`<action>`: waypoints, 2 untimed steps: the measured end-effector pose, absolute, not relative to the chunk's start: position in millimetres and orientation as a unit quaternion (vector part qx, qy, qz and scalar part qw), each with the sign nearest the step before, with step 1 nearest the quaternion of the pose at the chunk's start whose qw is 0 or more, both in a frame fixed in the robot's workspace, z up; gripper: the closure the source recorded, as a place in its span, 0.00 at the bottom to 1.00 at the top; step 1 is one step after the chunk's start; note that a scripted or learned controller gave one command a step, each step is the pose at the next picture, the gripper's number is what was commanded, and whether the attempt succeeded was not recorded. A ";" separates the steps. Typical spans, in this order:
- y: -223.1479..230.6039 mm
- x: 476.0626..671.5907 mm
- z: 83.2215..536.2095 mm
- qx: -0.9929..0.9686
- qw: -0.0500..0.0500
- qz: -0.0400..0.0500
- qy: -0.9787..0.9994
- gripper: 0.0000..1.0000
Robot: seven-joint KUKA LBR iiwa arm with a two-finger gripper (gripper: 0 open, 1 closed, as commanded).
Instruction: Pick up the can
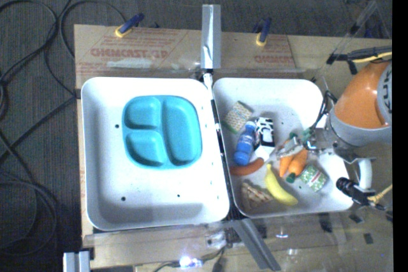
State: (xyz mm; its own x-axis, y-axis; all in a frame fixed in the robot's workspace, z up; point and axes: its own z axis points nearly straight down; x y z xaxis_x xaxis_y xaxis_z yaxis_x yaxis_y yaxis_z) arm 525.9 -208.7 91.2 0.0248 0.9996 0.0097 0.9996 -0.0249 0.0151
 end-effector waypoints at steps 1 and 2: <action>-205.0 500.0 91.0 0.737 0.005 0.008 0.676 0.00; -158.4 601.9 241.7 0.722 0.003 0.001 0.692 0.00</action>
